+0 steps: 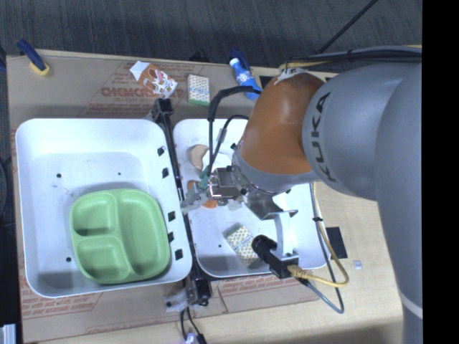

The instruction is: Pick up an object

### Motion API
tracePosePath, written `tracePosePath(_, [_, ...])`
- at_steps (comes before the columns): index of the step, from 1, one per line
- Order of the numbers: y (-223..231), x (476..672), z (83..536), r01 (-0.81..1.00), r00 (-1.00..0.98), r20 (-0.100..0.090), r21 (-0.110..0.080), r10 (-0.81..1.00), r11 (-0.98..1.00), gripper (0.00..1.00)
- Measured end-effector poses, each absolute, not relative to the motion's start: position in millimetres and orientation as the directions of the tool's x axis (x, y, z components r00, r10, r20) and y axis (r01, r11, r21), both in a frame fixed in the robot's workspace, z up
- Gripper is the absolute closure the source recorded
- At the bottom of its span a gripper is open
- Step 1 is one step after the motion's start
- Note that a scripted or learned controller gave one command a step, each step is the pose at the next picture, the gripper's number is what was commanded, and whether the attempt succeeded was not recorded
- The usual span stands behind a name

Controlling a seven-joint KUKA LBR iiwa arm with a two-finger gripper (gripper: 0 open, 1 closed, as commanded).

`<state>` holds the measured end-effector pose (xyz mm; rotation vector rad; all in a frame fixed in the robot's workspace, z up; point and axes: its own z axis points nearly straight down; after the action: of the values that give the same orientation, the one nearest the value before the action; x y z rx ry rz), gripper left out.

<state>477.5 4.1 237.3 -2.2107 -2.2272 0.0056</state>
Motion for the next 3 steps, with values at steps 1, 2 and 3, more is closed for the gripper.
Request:
tracePosePath(1, [101.1,516.1,173.1,1.000,-0.010,-0.001,-0.005,1.000,0.010,0.00])
tracePosePath(2, [177.2,478.9,97.8,1.000,-0.009,0.001,0.000,1.000,0.009,0.00])
tracePosePath(3, [196.3,478.8,93.8,1.000,-0.004,-0.002,0.007,1.000,0.004,0.00])
